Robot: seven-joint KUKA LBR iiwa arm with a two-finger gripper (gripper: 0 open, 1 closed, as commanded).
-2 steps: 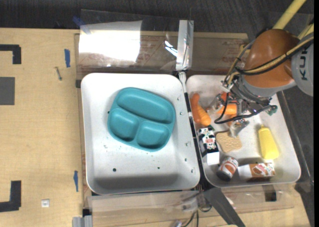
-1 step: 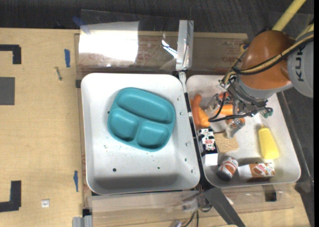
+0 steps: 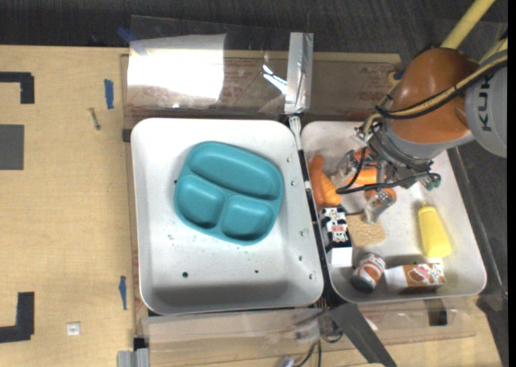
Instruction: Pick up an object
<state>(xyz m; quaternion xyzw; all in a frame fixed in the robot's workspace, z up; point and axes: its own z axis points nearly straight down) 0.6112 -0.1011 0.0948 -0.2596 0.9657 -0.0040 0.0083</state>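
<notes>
The right bin [image 3: 468, 252] holds several small items: an orange carrot-like piece [image 3: 322, 182] along its left wall, a black-and-white carton [image 3: 334, 225], a tan cracker [image 3: 370, 233], a small can [image 3: 369, 270], a white-and-orange tube [image 3: 417, 275] and a yellow bottle [image 3: 434, 231]. My gripper [image 3: 377, 196] hangs low over the bin's upper middle, just right of the carrot piece and above the cracker. Cables and the wrist hide its fingers.
The left bin [image 3: 153, 260] carries a teal divided plate [image 3: 229, 190] near its centre. A clear plastic shield [image 3: 242, 75] stands behind both bins. The arm's orange band [image 3: 431, 87] looms over the right bin's back edge. Brown board [image 3: 60, 196] lies to the left.
</notes>
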